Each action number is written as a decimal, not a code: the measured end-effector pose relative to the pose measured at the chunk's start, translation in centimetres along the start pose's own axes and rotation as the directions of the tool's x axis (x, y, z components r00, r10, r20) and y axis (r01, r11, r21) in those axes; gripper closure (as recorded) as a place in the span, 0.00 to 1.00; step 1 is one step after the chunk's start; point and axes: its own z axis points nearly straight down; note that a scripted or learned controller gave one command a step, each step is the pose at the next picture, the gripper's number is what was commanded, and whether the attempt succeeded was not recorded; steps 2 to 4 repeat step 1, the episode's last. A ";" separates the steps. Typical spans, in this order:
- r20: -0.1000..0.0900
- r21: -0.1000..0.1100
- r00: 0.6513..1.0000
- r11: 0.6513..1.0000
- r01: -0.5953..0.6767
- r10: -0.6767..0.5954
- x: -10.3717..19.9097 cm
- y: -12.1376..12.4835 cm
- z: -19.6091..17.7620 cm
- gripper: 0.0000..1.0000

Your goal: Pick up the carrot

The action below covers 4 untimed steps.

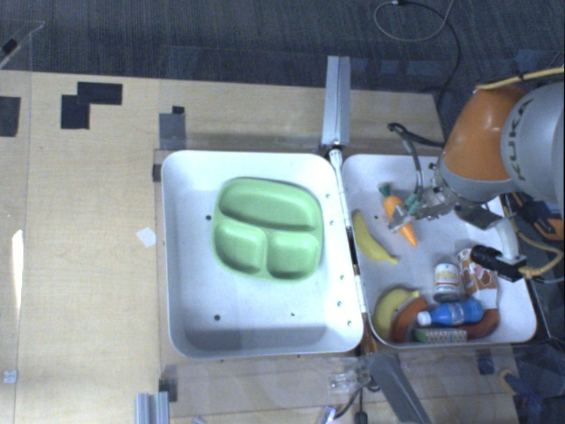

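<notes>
Looks down at a slant on a pale wooden bench (88, 263) bearing two shallow white bins side by side. Shows the left bin (190, 316) holding a green divided tray (267, 228). Shows the right bin (521, 321) crowded with small goods. Reaches in from the right as a grey arm (538, 140) with an orange band (477, 140) above the wrist.

Inside the right bin, lists from larger to smaller: a banana (372, 241) near the left wall, a yellow-green fruit (393, 306) at the front, a dark red item (477, 327) along the front wall, a blue-capped bottle (448, 314) lying on its side, a small can (447, 279) and a printed packet (472, 274).

Places the carrot (391, 207) in the back half of the right bin, just right of the banana, lying slanted with its green top toward the back wall. Sets the gripper (413, 208) low over the carrot's middle, apparently touching or nearly so. Cannot tell from this view whether open, clenched or grasping: too small and partly hidden by the wrist.

For a good pick, judged from this layout: centre across the carrot's narrow width, not along its length. Keep clear of the banana close by. Close fully before lifting, then rise straight up and slowly. Check for orange lifting clear of the bin floor before counting the grasp as good.
</notes>
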 end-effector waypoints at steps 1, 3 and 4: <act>0.001 0.013 0.963 0.963 -0.269 0.269 5.3 2.0 -9.4 1.00; 0.001 0.013 0.963 0.963 -0.269 0.269 5.3 2.0 -9.4 1.00; 0.001 0.013 0.963 0.963 -0.269 0.269 5.3 2.0 -9.4 1.00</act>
